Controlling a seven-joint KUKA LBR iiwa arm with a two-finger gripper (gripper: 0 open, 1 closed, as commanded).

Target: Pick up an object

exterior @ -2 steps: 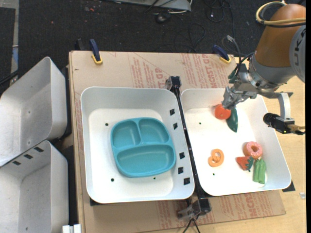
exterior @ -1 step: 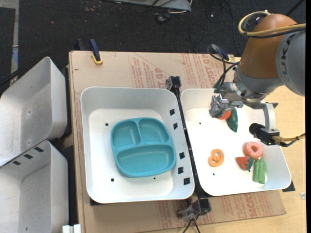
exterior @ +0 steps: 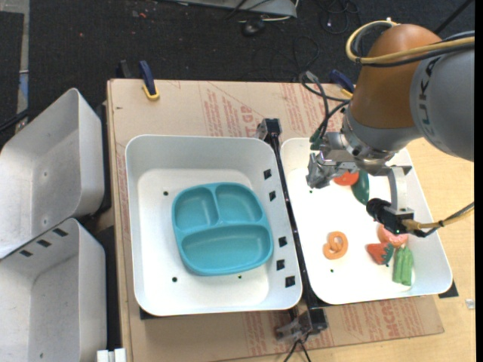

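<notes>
Pincer low over the right bin, grip state cannot be told, orange ring below it, red and green toys lower right, teal divided plate in the left bin to its left, both bins on the desk.

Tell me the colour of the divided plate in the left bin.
The divided plate is teal blue, seen clearly in the camera view.
</notes>
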